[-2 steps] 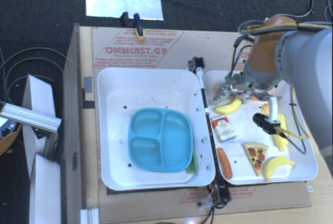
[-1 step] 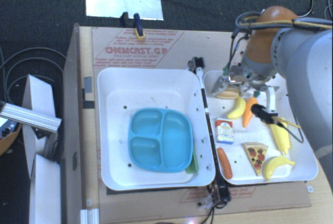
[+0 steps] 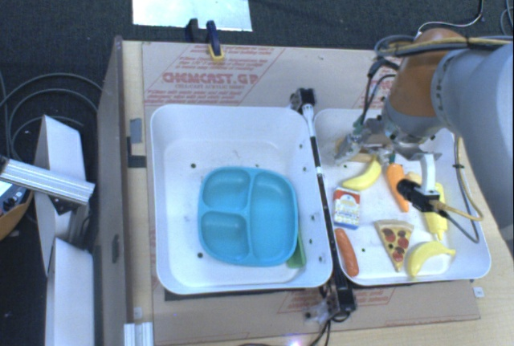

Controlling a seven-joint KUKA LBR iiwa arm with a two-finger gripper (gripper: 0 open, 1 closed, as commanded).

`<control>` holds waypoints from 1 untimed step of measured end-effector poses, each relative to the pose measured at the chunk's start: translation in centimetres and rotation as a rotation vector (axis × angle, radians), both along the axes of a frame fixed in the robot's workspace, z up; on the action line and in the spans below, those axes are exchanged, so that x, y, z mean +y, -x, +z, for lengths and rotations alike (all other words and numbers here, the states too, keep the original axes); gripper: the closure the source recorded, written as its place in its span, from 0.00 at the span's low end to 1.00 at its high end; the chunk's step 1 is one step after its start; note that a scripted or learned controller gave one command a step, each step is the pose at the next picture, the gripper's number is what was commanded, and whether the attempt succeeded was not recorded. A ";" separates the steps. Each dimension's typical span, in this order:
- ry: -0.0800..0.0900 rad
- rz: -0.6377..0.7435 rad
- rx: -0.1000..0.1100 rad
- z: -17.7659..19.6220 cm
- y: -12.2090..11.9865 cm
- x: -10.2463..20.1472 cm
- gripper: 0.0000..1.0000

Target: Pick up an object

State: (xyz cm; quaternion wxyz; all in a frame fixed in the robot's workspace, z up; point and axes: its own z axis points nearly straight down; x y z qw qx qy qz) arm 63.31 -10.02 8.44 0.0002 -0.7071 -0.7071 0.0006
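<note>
Two white bins: the left bin and the right bin. One blue tray. Two bananas. One carrot. One pizza slice. One sausage. One small carton.

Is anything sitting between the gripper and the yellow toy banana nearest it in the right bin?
Nothing visible. The gripper hangs just above the yellow toy banana in the right white bin; the orange toy carrot lies beside, not between.

Bench w/ printed brown top carries 2 white bins side by side, touching: left bin, right bin. Clamp at far edge.
</note>
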 end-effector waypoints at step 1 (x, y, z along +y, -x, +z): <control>-0.001 0.000 0.001 0.0 4.1 0.7 0.00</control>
